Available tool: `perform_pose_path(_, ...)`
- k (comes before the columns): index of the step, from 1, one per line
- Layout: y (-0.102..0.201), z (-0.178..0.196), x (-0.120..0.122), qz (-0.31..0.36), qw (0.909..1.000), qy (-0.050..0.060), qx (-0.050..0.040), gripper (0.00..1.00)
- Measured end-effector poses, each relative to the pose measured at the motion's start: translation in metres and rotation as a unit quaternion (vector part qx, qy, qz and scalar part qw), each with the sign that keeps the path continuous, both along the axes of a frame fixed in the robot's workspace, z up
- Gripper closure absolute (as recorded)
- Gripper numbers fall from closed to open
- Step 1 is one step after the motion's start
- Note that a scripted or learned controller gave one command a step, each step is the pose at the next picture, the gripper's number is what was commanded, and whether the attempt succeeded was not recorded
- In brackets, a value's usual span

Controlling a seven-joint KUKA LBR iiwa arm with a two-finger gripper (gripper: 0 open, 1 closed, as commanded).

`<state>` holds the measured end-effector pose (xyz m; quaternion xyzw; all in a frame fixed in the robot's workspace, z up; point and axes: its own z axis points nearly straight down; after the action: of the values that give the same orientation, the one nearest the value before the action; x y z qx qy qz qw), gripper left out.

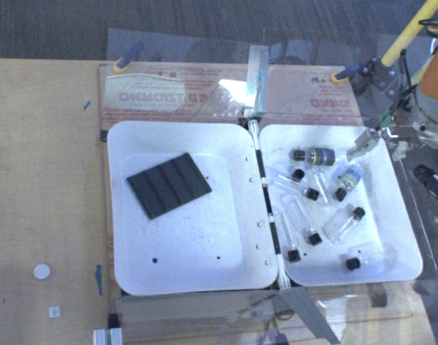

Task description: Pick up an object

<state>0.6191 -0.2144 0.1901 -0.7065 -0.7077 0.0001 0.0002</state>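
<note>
Camera view: gripper (364, 144) hangs at the right bin's (402, 192) upper right rim, holding nothing, vials (327, 192) scattered below and left of it; best to descend on the isolated vial (346, 222) rather than the cluster.

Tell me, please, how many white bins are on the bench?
2: the left bin holds a dark ribbed mat; the right bin holds clear black-capped vials.

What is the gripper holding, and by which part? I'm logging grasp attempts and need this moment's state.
Nothing is visibly held. The gripper sits at the upper right rim of the right white bin, above the small clear black-capped vials, with none between its fingers.
</note>
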Motion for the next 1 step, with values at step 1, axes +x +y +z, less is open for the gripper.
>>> perform_pose_path(1,0.0130,-0.0851,-0.0210,0.035,0.9994,-0.001,0.0004,0.00)
